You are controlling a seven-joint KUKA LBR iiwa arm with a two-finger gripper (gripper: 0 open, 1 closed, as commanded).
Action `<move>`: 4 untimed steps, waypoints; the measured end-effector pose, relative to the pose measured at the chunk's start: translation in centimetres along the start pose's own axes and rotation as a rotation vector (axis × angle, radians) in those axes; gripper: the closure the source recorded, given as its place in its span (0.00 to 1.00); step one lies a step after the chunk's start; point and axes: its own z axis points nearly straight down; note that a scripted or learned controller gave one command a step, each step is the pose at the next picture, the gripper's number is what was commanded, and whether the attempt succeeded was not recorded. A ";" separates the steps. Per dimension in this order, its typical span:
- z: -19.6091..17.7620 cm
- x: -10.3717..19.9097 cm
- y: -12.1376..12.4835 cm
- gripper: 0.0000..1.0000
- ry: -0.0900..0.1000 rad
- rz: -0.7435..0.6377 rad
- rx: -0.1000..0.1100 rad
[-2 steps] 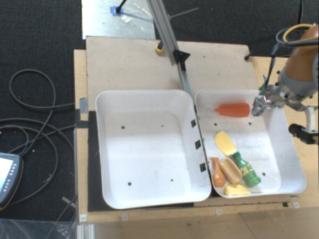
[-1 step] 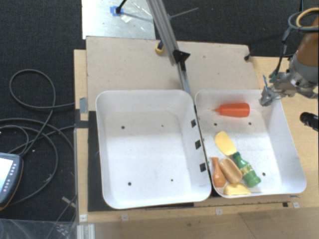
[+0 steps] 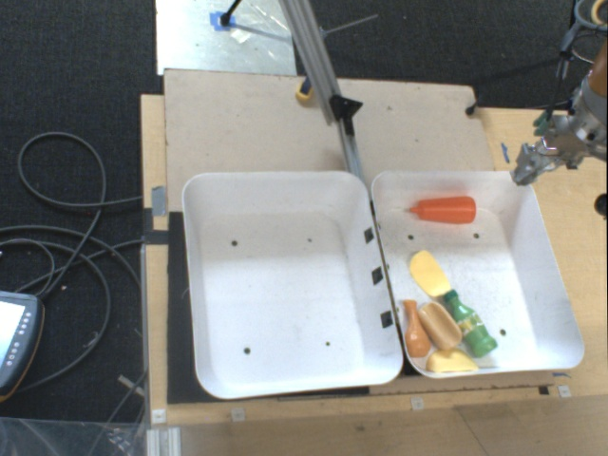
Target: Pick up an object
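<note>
A: Looking down at the surface [image 3: 247,122], where do you see the pincer [image 3: 528,167]?

B: Up at the right edge, just past the far right corner of the right bin [image 3: 537,245]. It hangs over the rim there, away from the things inside. Whether its fingers are wide or narrow I cannot tell; it is small and blurred.

A: Is anything in it?

B: Nothing I can see between the fingers.

A: And the things to pick?

B: All in the right bin. An orange bottle [image 3: 445,210] lies on its side near the far wall. Toward the near left corner sits a cluster: a yellow piece [image 3: 429,274], a tan bun-like piece [image 3: 440,325], an orange carrot-like piece [image 3: 415,329] along the left wall, a green bottle [image 3: 469,326], and a pale yellow wedge [image 3: 451,360] at the near wall.

A: The left bin [image 3: 204,255]?

B: Just beside the right one, walls touching.
</note>
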 end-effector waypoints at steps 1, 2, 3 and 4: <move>-0.4 6.0 -0.4 1.00 0.005 -0.006 0.005; -0.2 10.4 -2.2 1.00 0.005 -0.004 0.007; 0.4 15.8 -2.2 1.00 0.005 -0.005 0.007; 1.7 21.2 -3.3 1.00 0.005 -0.005 0.008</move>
